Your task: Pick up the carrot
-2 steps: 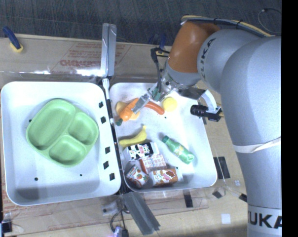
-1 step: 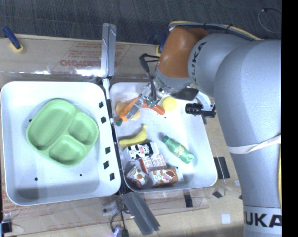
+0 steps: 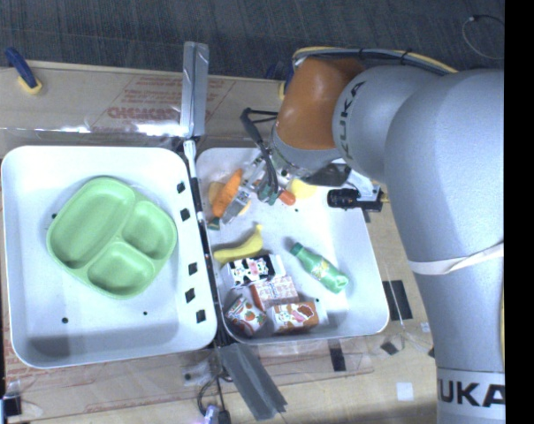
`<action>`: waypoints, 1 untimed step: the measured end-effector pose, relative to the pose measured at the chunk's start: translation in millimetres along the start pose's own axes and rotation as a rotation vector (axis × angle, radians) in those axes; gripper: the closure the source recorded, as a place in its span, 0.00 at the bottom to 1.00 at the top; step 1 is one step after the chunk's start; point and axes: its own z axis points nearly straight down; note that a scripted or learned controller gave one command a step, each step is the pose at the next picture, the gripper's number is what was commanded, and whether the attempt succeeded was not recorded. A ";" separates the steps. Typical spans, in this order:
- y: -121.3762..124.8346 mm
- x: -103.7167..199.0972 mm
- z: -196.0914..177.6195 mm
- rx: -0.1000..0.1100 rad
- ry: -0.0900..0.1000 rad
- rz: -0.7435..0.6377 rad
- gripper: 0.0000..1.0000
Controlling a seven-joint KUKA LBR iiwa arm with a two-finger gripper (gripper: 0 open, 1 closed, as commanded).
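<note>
The carrot (image 3: 223,193) is an orange stick lying at a slant in the back left corner of the right bin (image 3: 360,263), close to the divider between the bins. My gripper (image 3: 252,190) is down in that bin just to the right of the carrot, touching or nearly touching its side. The grey wrist with its orange band (image 3: 316,104) hangs over the bin's far edge and hides part of the floor behind the gripper.
In the right bin lie a yellow banana (image 3: 237,245), a green bottle (image 3: 320,268), a black-and-white carton (image 3: 250,270), snack packs (image 3: 274,314) and a small red-orange piece (image 3: 287,198). A green divided plate (image 3: 113,235) sits in the left bin (image 3: 37,325).
</note>
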 end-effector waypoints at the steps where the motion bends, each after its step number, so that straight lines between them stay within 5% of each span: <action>1: 0.5 0.2 -9.9 0.001 0.001 -0.003 1.00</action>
